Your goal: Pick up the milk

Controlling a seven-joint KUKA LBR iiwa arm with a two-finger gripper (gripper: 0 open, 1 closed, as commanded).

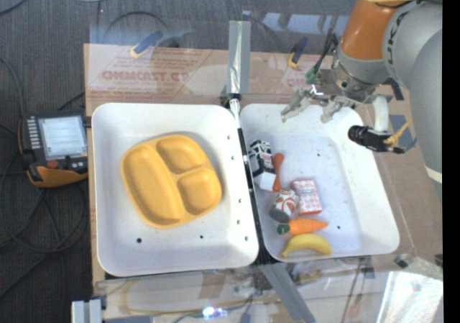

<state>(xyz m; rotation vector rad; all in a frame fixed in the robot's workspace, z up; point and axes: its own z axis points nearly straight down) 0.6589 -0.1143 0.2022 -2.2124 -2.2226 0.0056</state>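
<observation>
Milk [260, 155], probably the small cow-patterned carton, at the left wall of the right bin [359, 192], long axis roughly up-down in frame. Down and left of the gripper [316, 108], well apart. Fingers spread, holding nothing, above the bin's upper rim.

Open fingers [314, 106] above right bin [359, 192], milk [259, 154] below
</observation>
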